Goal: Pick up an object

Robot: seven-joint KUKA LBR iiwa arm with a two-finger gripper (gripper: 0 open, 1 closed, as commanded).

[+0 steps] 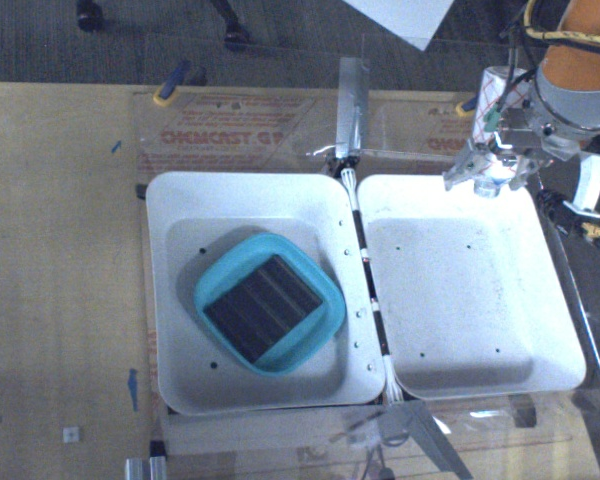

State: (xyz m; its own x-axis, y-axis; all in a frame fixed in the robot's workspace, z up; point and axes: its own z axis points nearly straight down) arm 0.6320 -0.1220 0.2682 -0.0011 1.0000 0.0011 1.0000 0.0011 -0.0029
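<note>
Counting 2 bins; 1 teal dish (270, 313) in L bin (170, 208); pincer (488, 171) open.

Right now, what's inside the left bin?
The left bin holds one blue square container with a dark ridged block on top. Whatever lies beneath the block or container is covered.

A glossy blue plastic container (270, 303) lies in a smooth matt white bin (170, 268) on a wooden bench (50, 268).
</note>
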